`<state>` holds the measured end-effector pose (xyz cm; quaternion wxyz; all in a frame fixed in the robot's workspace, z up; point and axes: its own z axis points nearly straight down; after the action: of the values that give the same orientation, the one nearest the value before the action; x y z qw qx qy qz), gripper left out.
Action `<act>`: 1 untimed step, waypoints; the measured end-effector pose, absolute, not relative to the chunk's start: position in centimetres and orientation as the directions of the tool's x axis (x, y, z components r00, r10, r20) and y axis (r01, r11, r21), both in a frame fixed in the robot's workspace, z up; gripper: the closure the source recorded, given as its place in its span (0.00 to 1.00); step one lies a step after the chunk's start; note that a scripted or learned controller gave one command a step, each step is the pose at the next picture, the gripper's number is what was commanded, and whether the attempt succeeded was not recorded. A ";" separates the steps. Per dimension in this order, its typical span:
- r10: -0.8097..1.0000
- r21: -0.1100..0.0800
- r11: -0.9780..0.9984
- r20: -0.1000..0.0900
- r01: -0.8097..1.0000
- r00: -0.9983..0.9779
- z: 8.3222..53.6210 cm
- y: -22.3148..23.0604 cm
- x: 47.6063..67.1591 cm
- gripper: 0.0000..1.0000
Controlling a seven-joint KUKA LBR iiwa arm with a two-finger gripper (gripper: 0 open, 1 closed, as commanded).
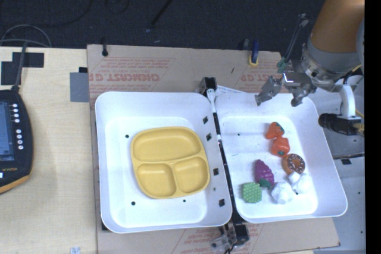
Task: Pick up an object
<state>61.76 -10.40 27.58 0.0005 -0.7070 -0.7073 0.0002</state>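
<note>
My gripper [281,96] hangs above the far edge of the right bin [331,202], fingers spread apart and nothing between them. In that bin lie an orange-red toy [274,130] and a second orange piece [281,145], below the gripper. Further toward the near side are a brown round toy [293,163], a purple toy [264,172], a green knobbly toy [252,192] and a white crumpled object [288,190]. All lie apart from the gripper.
The left bin [113,187] holds a yellow divided plate [169,161]. A black divider strip [215,146] runs between the bins. A handheld pendant [12,140] lies at the far left of the bench. Cables cross the dark floor behind.
</note>
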 end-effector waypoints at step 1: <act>1.000 -0.023 -0.004 0.004 1.000 0.004 14.1 -12.2 51.5 0.00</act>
<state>51.53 -12.24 14.12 0.0096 -0.7085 -0.7056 0.0065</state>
